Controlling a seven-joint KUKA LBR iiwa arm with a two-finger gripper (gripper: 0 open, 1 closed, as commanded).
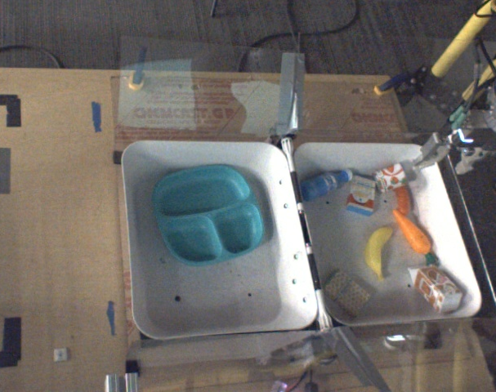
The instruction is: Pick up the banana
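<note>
Nothing is done yet: the banana lies untouched in the right bin, beside the carrot. The hand hovers at the bin's far corner; its state I cannot tell.

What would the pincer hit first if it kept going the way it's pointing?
Probably the small red-and-white carton at the right bin's far edge, just left of the pincer; height is unclear, so it might pass above it.

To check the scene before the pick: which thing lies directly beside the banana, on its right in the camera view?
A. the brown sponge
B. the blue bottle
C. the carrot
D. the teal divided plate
C: in the right bin the orange carrot lies just right of the yellow banana.
</note>
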